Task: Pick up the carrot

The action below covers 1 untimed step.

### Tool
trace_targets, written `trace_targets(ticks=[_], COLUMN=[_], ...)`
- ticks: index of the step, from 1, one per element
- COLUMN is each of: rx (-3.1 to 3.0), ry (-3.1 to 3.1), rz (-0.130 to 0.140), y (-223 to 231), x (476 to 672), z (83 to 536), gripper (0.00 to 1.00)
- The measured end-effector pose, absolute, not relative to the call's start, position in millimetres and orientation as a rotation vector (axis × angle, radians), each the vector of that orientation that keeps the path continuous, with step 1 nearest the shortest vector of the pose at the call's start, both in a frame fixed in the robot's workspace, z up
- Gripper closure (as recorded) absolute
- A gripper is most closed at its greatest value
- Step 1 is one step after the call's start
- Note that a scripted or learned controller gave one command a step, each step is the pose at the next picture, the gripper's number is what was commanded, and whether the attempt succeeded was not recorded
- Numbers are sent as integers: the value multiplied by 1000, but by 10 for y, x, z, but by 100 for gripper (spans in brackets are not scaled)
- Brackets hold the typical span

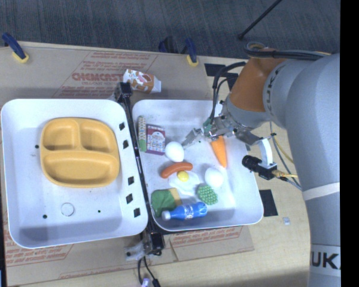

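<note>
The carrot (220, 152) is orange and lies in the right bin (246, 201), in its right half, with its thick end pointing up-left and its tip pointing down. My gripper (209, 134) sits low over the bin, right at the carrot's thick end and touching or nearly touching it. The wrist and its orange band (246, 91) cover much of the gripper, so its hold on the carrot is hidden.
In the right bin also lie a white egg (175, 152), a sausage (176, 170), a fried egg (183, 179), a second white egg (214, 177), a green corn-like piece (207, 194), a blue bottle (186, 211) and a red box (155, 140). The left bin (18, 220) holds a yellow tray (79, 150).
</note>
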<state>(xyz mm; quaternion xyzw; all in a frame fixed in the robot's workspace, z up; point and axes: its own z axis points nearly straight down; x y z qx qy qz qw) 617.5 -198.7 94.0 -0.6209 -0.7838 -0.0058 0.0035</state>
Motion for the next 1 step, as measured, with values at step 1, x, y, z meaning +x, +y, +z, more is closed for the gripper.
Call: trace_targets(ticks=[1], rx=[-1946], ry=[-2461], rz=[-5], y=[-2024], x=[6167], z=[1037], gripper=[100])
